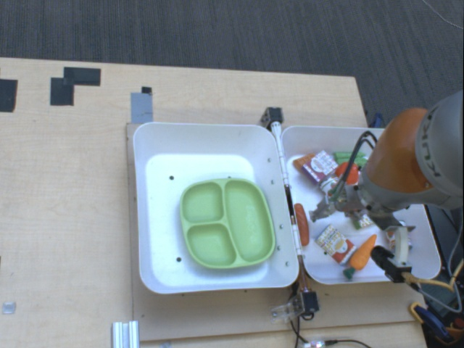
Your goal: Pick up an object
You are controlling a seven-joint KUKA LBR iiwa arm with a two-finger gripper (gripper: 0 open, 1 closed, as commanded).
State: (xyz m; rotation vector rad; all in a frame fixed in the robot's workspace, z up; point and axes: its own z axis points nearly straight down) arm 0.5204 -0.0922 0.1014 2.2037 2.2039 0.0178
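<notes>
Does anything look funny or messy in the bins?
A little. The toy hot dog lies right against the left wall of the right bin, apart from the jumble of small packets and the carrot under the arm. The green divided plate in the left bin sits tilted, not square with the bin.

The left bin (145, 216) has open floor around a green divided plate (228, 223); the right bin (308, 267) is crowded with packets, a hot dog (301, 224), a carrot (360, 253), and the arm (406, 158) overhead
</notes>
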